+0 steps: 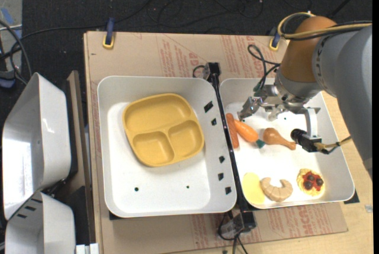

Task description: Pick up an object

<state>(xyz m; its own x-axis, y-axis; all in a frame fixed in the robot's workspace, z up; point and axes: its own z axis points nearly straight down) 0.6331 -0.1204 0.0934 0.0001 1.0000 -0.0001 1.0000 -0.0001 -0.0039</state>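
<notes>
Brown board [195, 51] under the bins bears unreadable red lettering

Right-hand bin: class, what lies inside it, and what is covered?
Inside the right-hand bin lie a carrot, a sausage, a drumstick, a croissant, a yellow slice and a berry tart. The gripper and arm cover the bin's far part.

The yellow divided tray [163, 128] looks like smooth matt plastic, and both white bins [112, 187] are glossy plastic. Beneath them lies rough brown cardboard [160, 48], printed red towards twelve o'clock.
</notes>
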